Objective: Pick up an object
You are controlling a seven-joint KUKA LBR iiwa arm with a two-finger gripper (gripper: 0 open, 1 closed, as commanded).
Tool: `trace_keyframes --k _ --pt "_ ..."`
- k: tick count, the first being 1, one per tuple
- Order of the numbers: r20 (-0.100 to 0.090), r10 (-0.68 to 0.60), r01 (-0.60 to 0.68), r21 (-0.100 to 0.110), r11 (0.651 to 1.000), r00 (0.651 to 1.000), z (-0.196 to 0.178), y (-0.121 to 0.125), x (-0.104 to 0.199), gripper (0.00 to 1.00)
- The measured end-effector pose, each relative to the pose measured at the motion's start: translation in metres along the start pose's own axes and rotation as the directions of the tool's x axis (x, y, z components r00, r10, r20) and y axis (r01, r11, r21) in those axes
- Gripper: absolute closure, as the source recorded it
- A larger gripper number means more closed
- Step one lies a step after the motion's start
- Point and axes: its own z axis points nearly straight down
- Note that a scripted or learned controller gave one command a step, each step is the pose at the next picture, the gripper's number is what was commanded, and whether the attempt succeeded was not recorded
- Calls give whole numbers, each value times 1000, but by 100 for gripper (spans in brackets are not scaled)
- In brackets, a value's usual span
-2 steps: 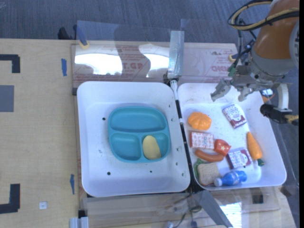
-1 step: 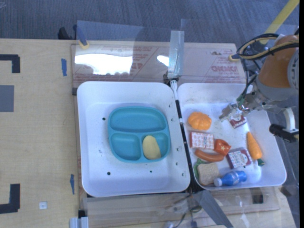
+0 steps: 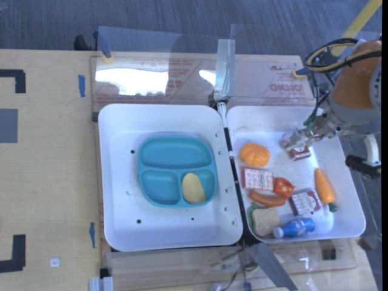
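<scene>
**Arm low over the back of the right bin, jaws beside a small red-and-white packet**

You have two white bins side by side on the tabletop (image 3: pixel 48 180), meeting along a dark seam in the middle. The left bin (image 3: pixel 115 162) offers the most open floor: a teal divided tray (image 3: pixel 176 153) sits in its centre, with bare white all round it out to the rim. A yellow potato-like piece (image 3: pixel 193 188) lies in the tray's lower right compartment.

The right bin (image 3: pixel 354 220) is crowded toward its front. The back corner near the divider and the strip along the right wall are the freer parts.

Your arm (image 3: pixel 357 86) comes in from the right, orange band above the wrist, cables looping over it, and reaches down over the bin's rear right. The gripper (image 3: pixel 296 139) hangs low near the back, with a small red-and-white packet (image 3: pixel 301 153) just below and beside it. You cannot tell from here whether the jaws are spread or pressed together, nor whether they touch the packet.

The other things lie apart from the gripper: an orange pumpkin (image 3: pixel 254 154) near the divider, a red-and-white carton (image 3: pixel 257 178) in front of it, a red pepper (image 3: pixel 283 187), a sausage (image 3: pixel 265 199), a bread slice (image 3: pixel 264 220), a blue bottle (image 3: pixel 295 228) on its side, a dark red packet (image 3: pixel 304 202), and a carrot (image 3: pixel 325 186) by the right wall.
</scene>
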Motion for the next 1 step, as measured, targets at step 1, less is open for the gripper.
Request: trace_keyframes --k 1 --pt "-1 54 -54 -5 999 999 -94 51 63 100"
